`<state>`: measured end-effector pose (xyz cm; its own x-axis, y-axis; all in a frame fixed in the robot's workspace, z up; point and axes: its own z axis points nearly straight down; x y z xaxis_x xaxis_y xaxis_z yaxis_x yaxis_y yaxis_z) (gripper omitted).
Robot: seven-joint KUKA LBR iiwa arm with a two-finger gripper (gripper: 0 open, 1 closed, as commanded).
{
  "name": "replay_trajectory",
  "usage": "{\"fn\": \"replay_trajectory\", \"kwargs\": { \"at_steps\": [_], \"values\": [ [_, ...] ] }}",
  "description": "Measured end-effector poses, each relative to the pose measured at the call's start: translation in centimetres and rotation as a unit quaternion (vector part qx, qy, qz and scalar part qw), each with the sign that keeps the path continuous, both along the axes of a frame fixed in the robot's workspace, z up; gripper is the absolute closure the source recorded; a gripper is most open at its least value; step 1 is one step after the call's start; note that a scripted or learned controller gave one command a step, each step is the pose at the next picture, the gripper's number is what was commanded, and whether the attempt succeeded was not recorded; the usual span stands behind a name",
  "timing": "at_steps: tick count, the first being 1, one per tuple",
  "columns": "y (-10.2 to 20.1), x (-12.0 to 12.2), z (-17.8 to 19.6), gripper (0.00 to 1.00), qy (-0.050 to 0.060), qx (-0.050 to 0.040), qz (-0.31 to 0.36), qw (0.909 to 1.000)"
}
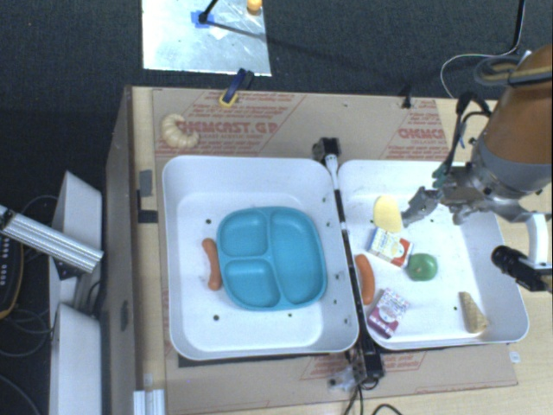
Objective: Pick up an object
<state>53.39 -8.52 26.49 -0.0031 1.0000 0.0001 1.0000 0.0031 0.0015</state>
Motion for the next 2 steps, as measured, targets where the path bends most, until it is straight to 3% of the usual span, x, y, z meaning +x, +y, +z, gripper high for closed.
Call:
{"fn": "replay_trajectory", "kwargs": {
  "at_steps": [2],
  "values": [
    [-3.2, 1.2, -18.1, 0.0, 0.0, -0.0002, -0.001, 1.0]
  ]
}}
